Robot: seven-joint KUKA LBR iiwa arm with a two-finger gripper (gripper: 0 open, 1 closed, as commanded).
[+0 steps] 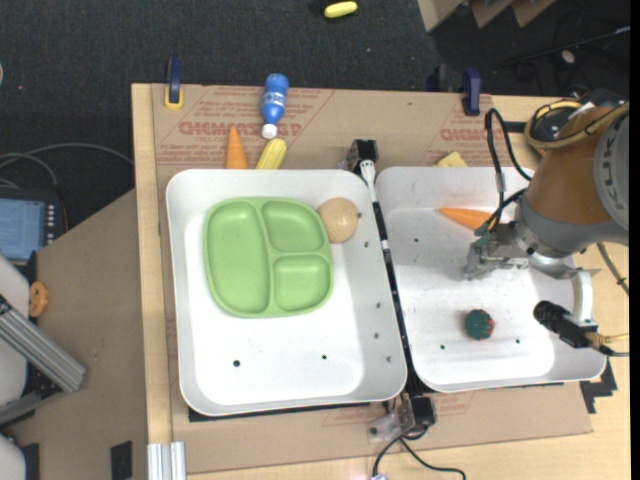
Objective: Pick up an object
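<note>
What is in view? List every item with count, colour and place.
bins: 2, white, side by side on the bench
plate: 1, green, three sections, in the left bin
round ball: 1, tan, left bin, touching the plate's right edge
carrot: 1, orange, right bin, far part
small ball: 1, dark green, right bin, near part
bottle: 1, blue and white, bench behind the left bin
cone: 1, orange, beside the bottle
corn: 1, yellow, beside the cone
banana: 1, yellow, floor
gripper: 1, grey, over the right bin

The arm (585,183) is cut off at the right edge and hides part of the carrot (466,217).
</note>
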